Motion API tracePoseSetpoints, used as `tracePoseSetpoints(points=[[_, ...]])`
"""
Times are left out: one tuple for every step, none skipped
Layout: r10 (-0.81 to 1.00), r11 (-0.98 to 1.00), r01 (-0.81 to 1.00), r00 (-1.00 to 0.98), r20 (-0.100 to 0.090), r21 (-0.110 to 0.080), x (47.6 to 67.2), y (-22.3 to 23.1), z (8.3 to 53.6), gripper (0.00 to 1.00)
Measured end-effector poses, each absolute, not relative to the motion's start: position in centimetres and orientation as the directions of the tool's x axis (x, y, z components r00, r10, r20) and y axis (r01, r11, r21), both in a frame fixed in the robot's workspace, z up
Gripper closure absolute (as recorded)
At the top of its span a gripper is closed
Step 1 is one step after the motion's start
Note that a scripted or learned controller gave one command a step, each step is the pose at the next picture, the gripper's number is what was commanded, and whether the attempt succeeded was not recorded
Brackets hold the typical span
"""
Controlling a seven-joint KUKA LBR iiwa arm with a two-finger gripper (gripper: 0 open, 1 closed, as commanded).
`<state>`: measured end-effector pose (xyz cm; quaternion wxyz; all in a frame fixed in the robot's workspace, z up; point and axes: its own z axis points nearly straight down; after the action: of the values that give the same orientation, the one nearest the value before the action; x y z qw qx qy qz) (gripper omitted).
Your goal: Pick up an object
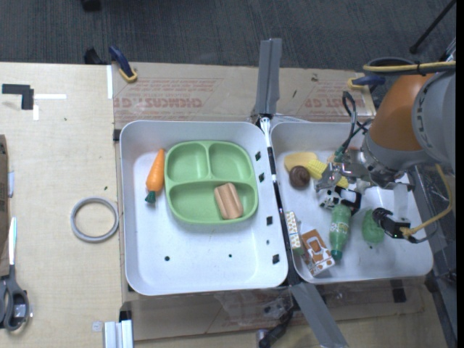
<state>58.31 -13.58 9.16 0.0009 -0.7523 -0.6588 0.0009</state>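
From above, the arm reaches in from the right and the gripper sits low in the right bin, over a small black-and-white toy — whether its fingers are spread or closed cannot be told. Just near of it lies a green bottle; a yellow corn cob lies to its left. The left bin holds a green divided plate and a carrot.
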Motion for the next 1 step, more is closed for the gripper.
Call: tracePoseSetpoints(points=[[0.991, -0.135, 0.991, 0.135, 0.0, 0.0, 58.37, -13.72, 10.15, 1.0]])
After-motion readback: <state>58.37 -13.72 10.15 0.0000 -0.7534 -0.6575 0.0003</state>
